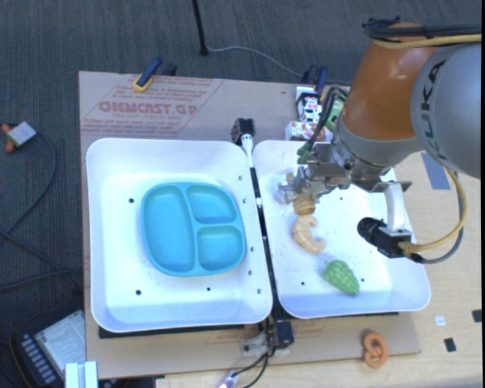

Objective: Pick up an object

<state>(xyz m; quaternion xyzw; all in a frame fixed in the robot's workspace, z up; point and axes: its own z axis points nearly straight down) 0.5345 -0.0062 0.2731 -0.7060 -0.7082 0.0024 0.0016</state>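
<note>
Gripper (pixel 305 191): we are hovering over the tan piece (pixel 305 206) in the right bin (pixel 404 293); grip state we cannot tell.
Progress: we are judging nothing lifted yet.

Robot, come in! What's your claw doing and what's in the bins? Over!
Claw low in right bin, over a tan piece. Croissant-like piece and green lump lie loose nearby. Blue tray in left bin.
</note>
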